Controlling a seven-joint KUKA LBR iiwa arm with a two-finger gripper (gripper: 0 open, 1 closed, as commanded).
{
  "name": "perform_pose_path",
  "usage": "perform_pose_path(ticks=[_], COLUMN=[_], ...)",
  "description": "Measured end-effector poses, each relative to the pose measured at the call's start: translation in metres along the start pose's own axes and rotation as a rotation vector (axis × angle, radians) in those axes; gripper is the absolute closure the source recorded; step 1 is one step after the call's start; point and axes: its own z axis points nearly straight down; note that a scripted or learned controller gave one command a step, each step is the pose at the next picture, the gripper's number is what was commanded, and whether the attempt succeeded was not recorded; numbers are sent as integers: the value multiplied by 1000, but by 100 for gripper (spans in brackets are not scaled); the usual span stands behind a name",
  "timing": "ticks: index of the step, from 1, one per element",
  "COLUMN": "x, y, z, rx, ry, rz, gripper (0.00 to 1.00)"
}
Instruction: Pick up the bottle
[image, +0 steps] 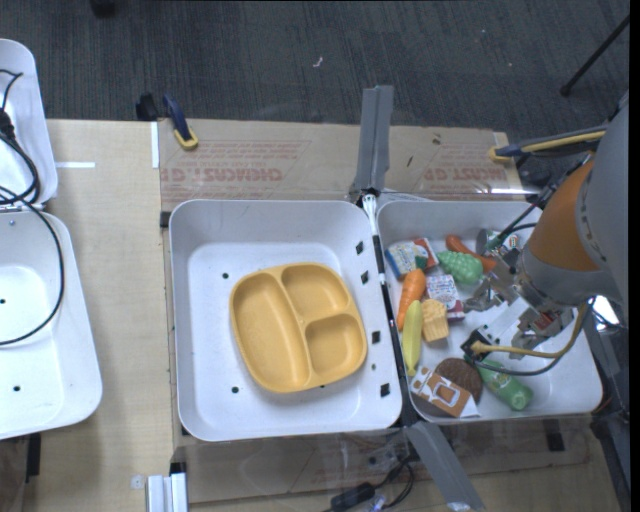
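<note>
The yellow divided plate sits alone in the left bin. In the right bin, the green bottle lies crowded by toy food, so neighbours may snag. The hand hovers just above; its grip state is unclear.

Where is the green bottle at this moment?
The green plastic bottle lies on its side in the right white bin, near its front edge, right of the brown cookie-like toy and below the gripper.

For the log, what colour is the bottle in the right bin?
Green bottle, seen in the camera view.
</note>
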Motion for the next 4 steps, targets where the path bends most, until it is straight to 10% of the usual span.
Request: perform_pose_path(ticks=[2, 4], x=[-24, 49], y=[-31, 77], z=[21, -94], rx=[-17, -3], ry=[15, 0], rz=[31, -145], gripper=[0, 0])
